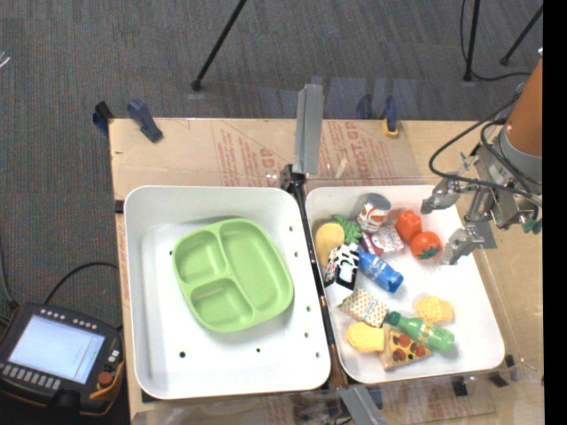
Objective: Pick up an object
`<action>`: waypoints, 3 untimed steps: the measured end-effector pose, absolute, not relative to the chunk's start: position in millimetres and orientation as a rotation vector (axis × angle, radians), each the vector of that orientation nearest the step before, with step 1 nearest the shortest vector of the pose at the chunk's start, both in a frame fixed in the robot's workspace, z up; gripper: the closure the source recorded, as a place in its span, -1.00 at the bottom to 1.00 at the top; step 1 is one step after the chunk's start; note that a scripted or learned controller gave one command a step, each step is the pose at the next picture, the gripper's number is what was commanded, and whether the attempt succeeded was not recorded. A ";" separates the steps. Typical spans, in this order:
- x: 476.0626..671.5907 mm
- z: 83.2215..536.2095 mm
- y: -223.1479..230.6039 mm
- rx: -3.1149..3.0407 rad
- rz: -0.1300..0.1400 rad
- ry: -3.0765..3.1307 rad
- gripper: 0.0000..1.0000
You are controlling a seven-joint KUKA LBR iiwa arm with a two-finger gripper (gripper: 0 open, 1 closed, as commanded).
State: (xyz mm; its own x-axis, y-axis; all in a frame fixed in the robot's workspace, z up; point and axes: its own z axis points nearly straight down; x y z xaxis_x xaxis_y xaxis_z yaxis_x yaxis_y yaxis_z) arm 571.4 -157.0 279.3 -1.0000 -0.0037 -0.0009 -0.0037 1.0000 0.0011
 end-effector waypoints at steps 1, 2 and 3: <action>583.1 136.5 -175.9 0.044 0.008 3.154 -1.00; 552.4 87.1 -118.9 -0.135 0.000 3.140 -1.00; 624.8 95.7 -92.9 -0.094 0.001 3.136 -1.00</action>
State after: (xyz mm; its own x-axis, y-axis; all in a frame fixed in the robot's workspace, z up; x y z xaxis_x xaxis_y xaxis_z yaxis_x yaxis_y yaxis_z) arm 624.8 -92.9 95.7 -0.9982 -0.0599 -0.0043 -0.0599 0.9982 0.0005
